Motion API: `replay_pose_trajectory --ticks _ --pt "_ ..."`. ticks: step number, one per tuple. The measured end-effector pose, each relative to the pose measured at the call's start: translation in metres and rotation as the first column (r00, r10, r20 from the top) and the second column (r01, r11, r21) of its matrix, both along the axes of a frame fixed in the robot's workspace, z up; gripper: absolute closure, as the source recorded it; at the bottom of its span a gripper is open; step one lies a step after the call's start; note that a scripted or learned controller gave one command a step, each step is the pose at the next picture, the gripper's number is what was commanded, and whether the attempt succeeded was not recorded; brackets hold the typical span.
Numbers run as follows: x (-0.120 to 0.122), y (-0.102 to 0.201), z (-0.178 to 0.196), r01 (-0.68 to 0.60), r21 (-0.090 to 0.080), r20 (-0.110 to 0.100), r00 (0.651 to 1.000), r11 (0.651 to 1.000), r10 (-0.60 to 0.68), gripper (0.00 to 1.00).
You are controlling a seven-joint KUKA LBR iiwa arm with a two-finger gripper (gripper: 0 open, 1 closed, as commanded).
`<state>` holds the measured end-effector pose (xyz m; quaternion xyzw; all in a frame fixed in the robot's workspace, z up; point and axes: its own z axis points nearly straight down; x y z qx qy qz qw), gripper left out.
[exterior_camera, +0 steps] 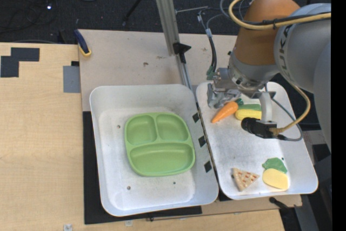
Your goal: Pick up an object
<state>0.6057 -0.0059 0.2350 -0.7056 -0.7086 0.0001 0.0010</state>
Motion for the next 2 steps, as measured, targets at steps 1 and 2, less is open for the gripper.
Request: replay_pose_trajectory --ticks 1,2 --pt "0.003 0.054 -0.013 0.0 0.0 -0.003 1.0 1.0 0.0 1.0" --pt "0.001 0.102 -0.001 0.0 0.0 -0.001 1.0 1.0 0.0 1.0"
